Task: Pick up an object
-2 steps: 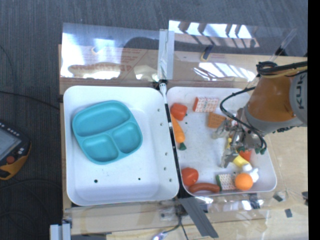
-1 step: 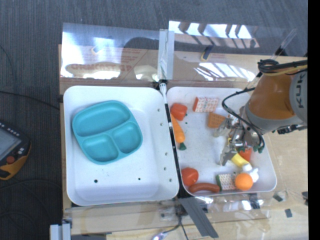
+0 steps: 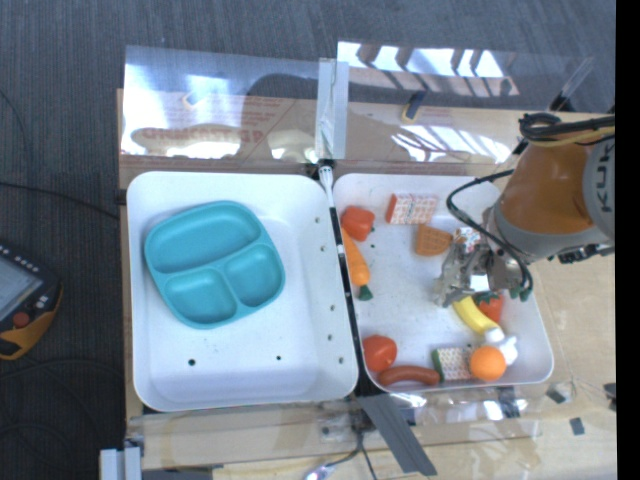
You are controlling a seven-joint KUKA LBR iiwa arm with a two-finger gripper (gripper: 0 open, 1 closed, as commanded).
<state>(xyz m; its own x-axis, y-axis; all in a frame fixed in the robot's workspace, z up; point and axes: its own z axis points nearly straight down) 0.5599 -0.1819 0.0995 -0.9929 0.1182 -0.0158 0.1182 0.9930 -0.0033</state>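
Grey-metal two-finger gripper (image 3: 462,286) low in right white bin (image 3: 400,363), near its right wall; jaws' state: cannot tell. Nearest target: yellow plastic banana (image 3: 474,315), just beside. Centre over banana, descend straight, close across narrow width.

Left of the right bin (image 3: 440,190): left bin (image 3: 180,383), divided tray (image 3: 213,262) inside. In right bin: carrot (image 3: 355,264) at left wall, banana (image 3: 474,314) right-centre, ball (image 3: 487,364) at front-right corner.
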